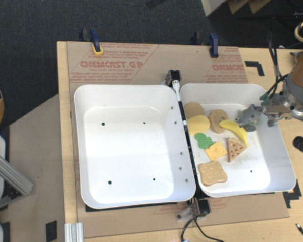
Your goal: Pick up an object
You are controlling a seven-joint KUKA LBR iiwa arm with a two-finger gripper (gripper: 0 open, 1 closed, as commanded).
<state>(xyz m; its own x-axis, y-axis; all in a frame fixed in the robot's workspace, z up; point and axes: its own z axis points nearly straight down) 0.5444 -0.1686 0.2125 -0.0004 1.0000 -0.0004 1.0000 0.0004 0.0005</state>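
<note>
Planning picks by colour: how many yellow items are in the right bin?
3: a round yellow piece near the divider, a banana beside the end effector, and a cheese square lower down. Others could be hidden underneath.

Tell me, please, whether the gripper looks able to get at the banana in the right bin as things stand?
Probably yes. The gripper hangs over the right bin just beside the banana, which lies on top with its upper side uncovered. The pizza slice and a brown piece crowd it closely.
</note>
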